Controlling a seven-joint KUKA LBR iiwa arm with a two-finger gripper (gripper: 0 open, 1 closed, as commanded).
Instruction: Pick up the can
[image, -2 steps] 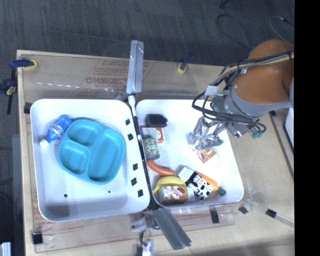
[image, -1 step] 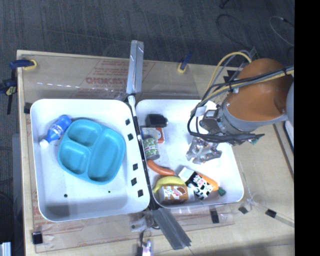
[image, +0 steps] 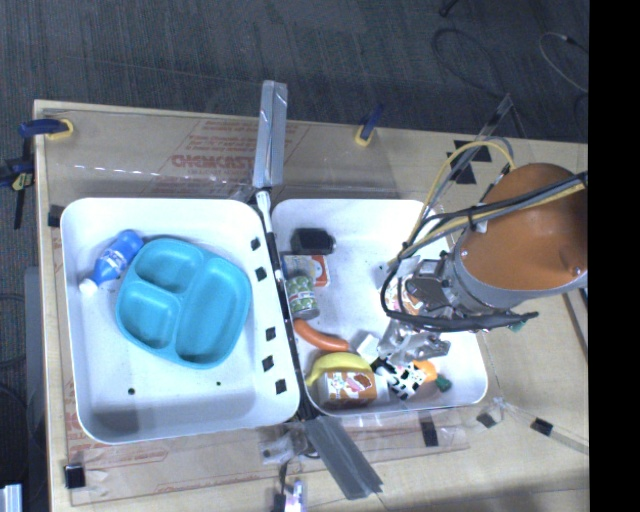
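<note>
The can (image: 300, 294), small with a greenish label, stands in the right bin (image: 360, 215) close to the divider between the two bins. My gripper (image: 404, 352) hangs low over the front of that bin, well to the right of the can and apart from it. It sits just above a black-and-white spotted toy (image: 404, 381) and an orange piece (image: 427, 372). The grey wrist and its cables hide the bin floor behind the gripper.
Around the can lie a black object (image: 312, 241), a red-and-white packet (image: 318, 268), a carrot (image: 320, 335), a yellow banana (image: 335, 364) and a brown carton (image: 350, 388). The left bin (image: 150, 395) holds a blue divided plate (image: 185, 300) and a blue bottle (image: 113, 256).
</note>
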